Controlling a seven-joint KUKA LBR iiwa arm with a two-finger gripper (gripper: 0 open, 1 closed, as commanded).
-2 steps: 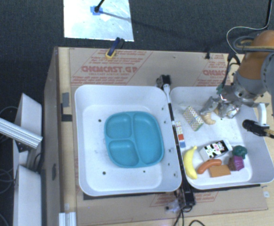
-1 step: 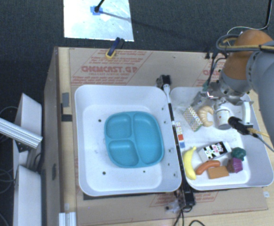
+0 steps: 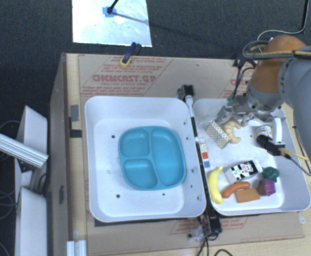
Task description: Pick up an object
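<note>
My gripper [image 3: 231, 115] reaches in from the right and hangs low over the back left part of the right bin [image 3: 296, 199]. Just below it lie a cream toy [image 3: 232, 131] and a silvery mesh-patterned block [image 3: 217, 134], both close to the gripper's tip. Whether either one is touched cannot be told. Toward the bin's front lie a yellow banana [image 3: 215, 183], an orange sausage [image 3: 235, 189], a brown block [image 3: 247, 196], a purple toy [image 3: 266, 187], a green toy [image 3: 271, 173] and a black-and-white box [image 3: 244, 169].
The left bin [image 3: 99, 143] holds a blue divided plate [image 3: 151, 157] in its middle. The grey arm with its orange band [image 3: 278, 52] covers the right bin's back right corner. A black ridge [image 3: 197, 143] runs between the two bins.
</note>
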